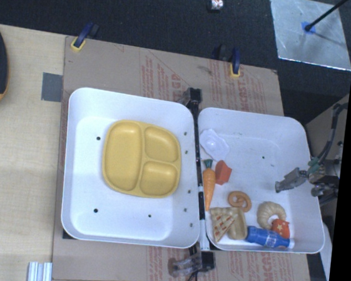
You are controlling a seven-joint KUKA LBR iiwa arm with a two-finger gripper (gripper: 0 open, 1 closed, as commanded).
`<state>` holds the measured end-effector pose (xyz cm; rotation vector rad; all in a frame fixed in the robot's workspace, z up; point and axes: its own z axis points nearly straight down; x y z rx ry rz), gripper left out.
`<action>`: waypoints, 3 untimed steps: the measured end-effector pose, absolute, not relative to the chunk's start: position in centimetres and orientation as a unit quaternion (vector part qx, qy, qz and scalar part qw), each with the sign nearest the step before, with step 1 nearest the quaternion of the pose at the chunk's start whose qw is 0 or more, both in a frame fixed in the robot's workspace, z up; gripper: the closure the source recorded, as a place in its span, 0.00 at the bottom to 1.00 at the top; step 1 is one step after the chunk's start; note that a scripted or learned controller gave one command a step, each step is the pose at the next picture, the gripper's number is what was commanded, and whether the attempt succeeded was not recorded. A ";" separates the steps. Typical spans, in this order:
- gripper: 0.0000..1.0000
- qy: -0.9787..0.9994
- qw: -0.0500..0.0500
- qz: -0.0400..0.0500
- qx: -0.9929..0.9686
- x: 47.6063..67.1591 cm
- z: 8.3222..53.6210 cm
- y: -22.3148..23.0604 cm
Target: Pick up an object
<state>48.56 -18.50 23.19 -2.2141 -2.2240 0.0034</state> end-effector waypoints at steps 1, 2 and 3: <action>0.00 -0.711 0.005 0.002 -0.704 49.7 13.5 -13.3; 0.00 -0.710 0.004 0.002 -0.704 49.4 8.9 -10.6; 1.00 -0.709 0.002 0.002 -0.705 49.4 10.2 -10.9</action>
